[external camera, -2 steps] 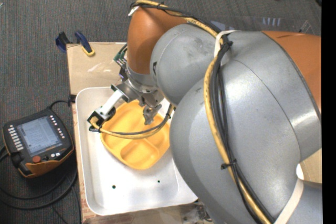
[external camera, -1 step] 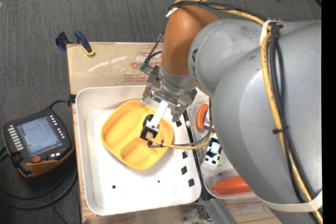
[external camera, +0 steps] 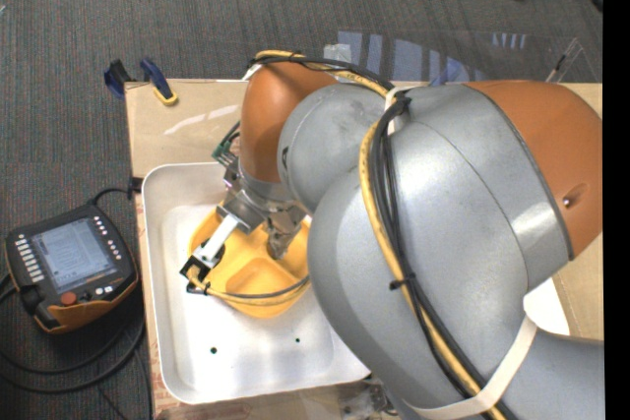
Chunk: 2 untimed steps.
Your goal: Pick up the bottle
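My gripper hangs low in the left bin, over or touching a yellow bowl-shaped thing near the bin's middle, and I cannot tell whether it is spread or pressed together. Where the bottle lies I cannot tell, since my own arm covers the right of the view and part of this bin. A blue clamp sits at the counter's far left corner, and a control pendant lies on the carpet beside the counter.
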Each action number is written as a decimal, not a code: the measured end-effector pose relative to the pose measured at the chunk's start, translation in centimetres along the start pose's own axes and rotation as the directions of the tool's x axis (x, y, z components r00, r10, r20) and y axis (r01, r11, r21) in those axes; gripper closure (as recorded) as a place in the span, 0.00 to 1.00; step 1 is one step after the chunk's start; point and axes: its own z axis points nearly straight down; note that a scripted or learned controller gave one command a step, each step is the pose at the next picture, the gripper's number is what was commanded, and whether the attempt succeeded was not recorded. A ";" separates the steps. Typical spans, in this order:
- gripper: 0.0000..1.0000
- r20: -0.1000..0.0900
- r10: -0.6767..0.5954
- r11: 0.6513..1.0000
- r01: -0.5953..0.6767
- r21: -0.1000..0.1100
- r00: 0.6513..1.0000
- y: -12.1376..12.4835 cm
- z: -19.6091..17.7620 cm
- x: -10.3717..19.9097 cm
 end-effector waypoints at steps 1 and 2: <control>1.00 0.029 0.004 1.000 -0.004 0.002 1.000 0.6 -0.9 -0.9; 1.00 -0.001 0.055 0.999 -0.055 -0.001 0.999 5.2 -10.0 -9.2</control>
